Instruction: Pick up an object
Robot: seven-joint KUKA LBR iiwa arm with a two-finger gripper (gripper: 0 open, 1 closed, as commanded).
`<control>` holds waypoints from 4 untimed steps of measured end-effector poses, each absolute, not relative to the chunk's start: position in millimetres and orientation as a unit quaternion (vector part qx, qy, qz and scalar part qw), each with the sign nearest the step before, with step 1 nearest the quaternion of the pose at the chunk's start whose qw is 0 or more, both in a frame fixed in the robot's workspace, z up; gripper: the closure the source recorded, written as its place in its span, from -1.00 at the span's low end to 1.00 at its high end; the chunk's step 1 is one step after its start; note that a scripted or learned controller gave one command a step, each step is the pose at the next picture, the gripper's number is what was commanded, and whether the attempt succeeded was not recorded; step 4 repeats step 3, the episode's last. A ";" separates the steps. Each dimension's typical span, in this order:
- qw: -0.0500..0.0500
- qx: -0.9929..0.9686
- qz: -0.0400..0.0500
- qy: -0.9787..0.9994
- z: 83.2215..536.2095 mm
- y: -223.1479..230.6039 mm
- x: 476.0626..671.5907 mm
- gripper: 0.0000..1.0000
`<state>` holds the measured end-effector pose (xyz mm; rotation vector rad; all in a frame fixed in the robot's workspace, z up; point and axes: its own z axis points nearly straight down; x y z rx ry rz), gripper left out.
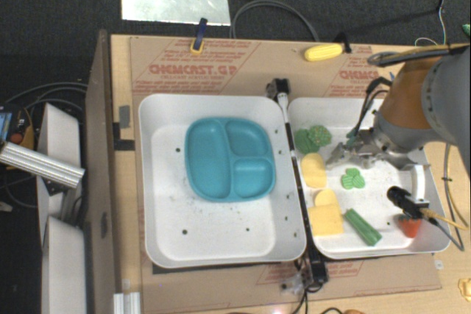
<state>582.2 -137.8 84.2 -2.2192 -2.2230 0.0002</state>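
Observation:
My gripper (pixel 354 151) hangs over the upper middle of the right bin (pixel 335 110), with the grey arm and its orange band reaching in from the right. Just below it lies a small green leafy piece (pixel 352 179). To its left sits a green broccoli-like piece (pixel 313 136). A yellow rounded piece (pixel 314 170) lies lower left of the gripper, and a yellow block (pixel 326 215) below that. A green cylinder (pixel 363 226) rests near the bin's front, with a small red piece (pixel 410 226) in the front right corner. Nothing is seen between the fingers.
The left bin (pixel 158 180) holds a blue divided plate (pixel 229 159). A yellow object (pixel 322 51) lies on the cardboard behind the right bin. A divider rail (pixel 293 158) runs between the bins.

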 end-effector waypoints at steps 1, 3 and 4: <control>0.001 -0.707 0.001 -0.707 105.7 -131.1 522.7 -1.00; -0.010 -0.705 -0.004 -0.709 100.5 -105.7 571.1 1.00; -0.010 -0.705 -0.004 -0.709 100.5 -105.7 571.1 1.00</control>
